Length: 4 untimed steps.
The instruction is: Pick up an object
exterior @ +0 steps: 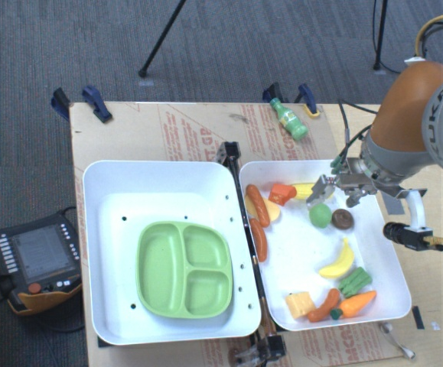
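Gripper (336, 190) over the upper part of the right bin (395, 277), jaws apart with nothing between them. Just below the jaws lie a green ball (320, 215) and a brown round piece (343, 219); beside them to the left, a small yellow piece (304, 190) and a red pepper (281, 194). Farther below: banana (339, 261), green beans (355, 281), carrot (357, 303). Well to the left, the left bin (106, 182) holds a green divided plate (184, 269)

two bins (99, 182) side by side on the worktop (167, 128): tray (184, 269) in the left, toy food (336, 264) in the right.
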Tool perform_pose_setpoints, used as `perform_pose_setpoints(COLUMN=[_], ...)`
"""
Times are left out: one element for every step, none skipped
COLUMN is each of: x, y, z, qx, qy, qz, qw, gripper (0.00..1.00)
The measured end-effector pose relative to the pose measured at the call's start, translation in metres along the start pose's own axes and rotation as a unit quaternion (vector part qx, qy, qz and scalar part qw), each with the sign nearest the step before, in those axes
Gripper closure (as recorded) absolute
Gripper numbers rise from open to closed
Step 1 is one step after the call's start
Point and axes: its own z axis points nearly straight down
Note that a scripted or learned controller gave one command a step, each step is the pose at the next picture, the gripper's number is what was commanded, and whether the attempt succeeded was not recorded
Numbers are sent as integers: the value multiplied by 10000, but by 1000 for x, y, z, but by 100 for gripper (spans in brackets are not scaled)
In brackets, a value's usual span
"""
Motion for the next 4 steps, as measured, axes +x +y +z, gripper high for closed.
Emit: perform_pose_setpoints(x=[3,3,3,24], y=[45,45,45,43], z=[101,101,101,102], qx=[27,25,25,81], qy=[4,4,4,13], qz=[-1456,-1452,-1452,-2419], qw=[9893,9894,9894,9703], gripper=[0,0,0,0])
